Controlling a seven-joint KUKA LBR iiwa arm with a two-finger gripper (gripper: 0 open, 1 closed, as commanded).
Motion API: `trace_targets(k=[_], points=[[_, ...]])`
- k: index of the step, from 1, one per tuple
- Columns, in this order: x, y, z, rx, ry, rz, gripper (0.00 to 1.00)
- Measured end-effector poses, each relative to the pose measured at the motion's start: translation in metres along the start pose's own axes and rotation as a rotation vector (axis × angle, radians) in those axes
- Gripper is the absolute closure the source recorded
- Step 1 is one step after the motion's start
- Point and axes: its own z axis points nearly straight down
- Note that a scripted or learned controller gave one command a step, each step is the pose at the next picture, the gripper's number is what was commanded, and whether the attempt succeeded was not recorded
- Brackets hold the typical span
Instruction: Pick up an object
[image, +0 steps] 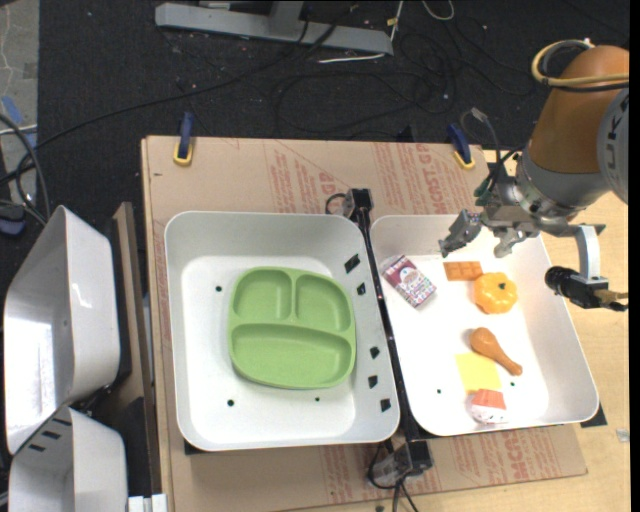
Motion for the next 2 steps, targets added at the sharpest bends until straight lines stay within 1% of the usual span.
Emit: trace_targets(k=[1, 2], points=[[-0.048, -0.114, -0.117, -0.010, -0.004, 0.010, 0.00], [-0.035, -0.078, -0.246, -0.019, -0.005, -0.005, 0.00]])
